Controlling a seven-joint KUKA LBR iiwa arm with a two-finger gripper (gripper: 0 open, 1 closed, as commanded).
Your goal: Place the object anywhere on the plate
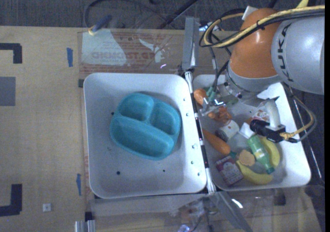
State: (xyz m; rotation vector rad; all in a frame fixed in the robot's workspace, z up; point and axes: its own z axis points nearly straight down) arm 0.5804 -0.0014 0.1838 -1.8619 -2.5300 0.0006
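Plate (146,125), teal and split into compartments, sits near the middle of the left bin (98,92), with nothing on it that I can see. My gripper (212,103) hangs low over the right bin (299,171), close to that bin's left wall and toward its far edge, down among the clutter. From up here I cannot tell how the hand is set or whether it has anything in it; the wrist and cabling mask it.

Just by the gripper, on the side toward the bin's near edge, lies a small orange lump (223,115), possibly the piece being targeted, though I would not swear to it. Further toward the near edge a carrot (217,143) lies slantwise along the left wall, and a banana (260,171) curves by the near right corner beside a green bottle (258,152).

What matters for the move: the plate lies to the gripper's left, across the two touching bin walls, so any carry runs leftward over that ridge.
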